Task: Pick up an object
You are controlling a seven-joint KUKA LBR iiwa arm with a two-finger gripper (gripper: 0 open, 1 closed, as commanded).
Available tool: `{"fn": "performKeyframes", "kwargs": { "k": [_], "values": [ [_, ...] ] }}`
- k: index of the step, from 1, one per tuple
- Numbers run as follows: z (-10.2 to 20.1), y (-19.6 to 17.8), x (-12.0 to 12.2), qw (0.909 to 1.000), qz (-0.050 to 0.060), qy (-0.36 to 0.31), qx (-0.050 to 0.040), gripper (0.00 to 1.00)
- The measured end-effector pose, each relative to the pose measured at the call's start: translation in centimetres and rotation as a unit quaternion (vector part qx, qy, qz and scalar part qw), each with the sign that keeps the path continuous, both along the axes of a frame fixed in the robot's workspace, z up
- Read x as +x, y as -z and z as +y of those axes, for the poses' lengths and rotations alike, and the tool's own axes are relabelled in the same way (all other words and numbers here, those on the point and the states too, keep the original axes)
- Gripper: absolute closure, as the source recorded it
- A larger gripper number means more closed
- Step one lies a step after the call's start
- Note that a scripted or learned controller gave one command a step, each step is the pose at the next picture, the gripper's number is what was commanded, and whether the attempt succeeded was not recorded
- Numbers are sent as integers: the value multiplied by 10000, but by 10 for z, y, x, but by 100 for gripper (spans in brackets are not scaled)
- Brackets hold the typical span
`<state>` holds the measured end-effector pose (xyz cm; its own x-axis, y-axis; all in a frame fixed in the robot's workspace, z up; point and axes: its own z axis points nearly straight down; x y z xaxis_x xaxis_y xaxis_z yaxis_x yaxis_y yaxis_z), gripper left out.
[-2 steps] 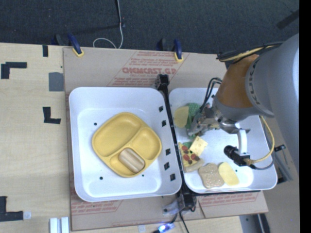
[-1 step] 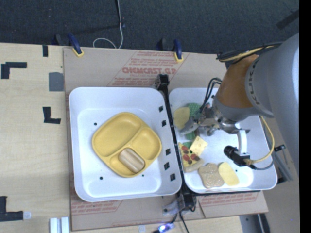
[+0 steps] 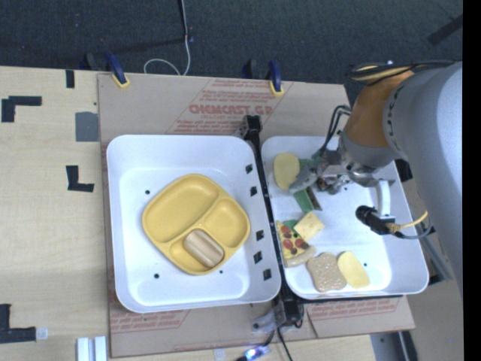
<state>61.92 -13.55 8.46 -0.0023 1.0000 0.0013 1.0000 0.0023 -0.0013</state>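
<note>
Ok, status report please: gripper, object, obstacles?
Gripper low in right bin, over green piece. Nothing seen held. Yellow round piece and cheese wedge close by.

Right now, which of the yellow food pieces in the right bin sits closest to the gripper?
The round pale yellow piece at the bin's top left, just left of the gripper. The cheese wedge and the oval piece lie farther down.

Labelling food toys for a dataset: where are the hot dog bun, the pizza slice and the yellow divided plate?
hot dog bun (image 3: 204, 247), camera view, its top middle
pizza slice (image 3: 294, 242), camera view, its topping
yellow divided plate (image 3: 180, 201), camera view, bare upper compartment
</note>
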Motion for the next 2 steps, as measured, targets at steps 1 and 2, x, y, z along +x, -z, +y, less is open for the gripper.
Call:
{"fn": "performKeyframes", "kwargs": {
  "k": [1,2],
  "values": [
    [0,-11,0,10000,-10,-5,-10,100],
    [70,-96,-33,10000,34,14,-5,100]
  ]
}}
